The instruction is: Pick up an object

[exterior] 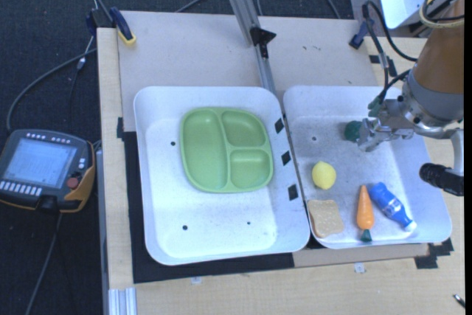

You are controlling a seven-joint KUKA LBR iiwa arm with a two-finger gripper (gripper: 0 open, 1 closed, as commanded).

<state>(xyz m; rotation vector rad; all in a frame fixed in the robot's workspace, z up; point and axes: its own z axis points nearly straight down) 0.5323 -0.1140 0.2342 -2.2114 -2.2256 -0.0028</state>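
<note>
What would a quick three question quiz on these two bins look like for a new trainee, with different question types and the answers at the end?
1. True or false: the green divided plate lies in the left bin.
2. Multiple choice: which item lies nearest the end effector? A) slice of bread B) dark green object C) blue bottle
3. Fill in: just left of the blue bottle in the right bin lies an orange ____.

Key:
1. True
2. B
3. carrot
</note>
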